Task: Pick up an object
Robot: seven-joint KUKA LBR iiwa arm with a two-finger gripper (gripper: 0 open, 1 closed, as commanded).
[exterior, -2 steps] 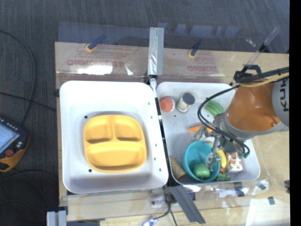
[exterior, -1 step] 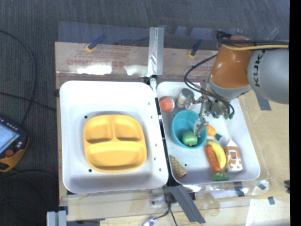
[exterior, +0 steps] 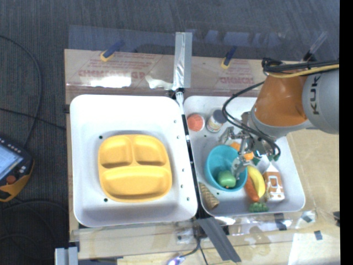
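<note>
Two shallow white bins sit side by side on the bench. The left bin (exterior: 83, 164) holds a yellow divided tray (exterior: 134, 167) lying flat near its middle, with two small compartments at its 12 o'clock side and one long compartment at 6 o'clock. The right bin (exterior: 295, 189) is crowded: a teal bowl (exterior: 218, 162) stands near its centre with a green fruit (exterior: 226, 178) resting inside it toward 6 o'clock. From the bowl, a round orange-red object (exterior: 194, 121) lies at 11 o'clock, and a small jar-like item (exterior: 213, 122) sits just beside that at 12 o'clock. A yellow banana (exterior: 256, 180) lies at the bowl's 3 o'clock rim, touching an orange carrot (exterior: 252, 191) whose green top (exterior: 258, 206) points to 6 o'clock. A small carton (exterior: 274, 185) lies further out at 3 o'clock, and a brown cone-like piece (exterior: 207, 195) at 7 o'clock. The gripper (exterior: 241, 163) hangs over the bowl's 3 o'clock side, with the green fruit just beside it at 7 o'clock and the banana near it at 4 o'clock. How far apart its fingers stand cannot be told, and nothing is visibly held between them.
</note>
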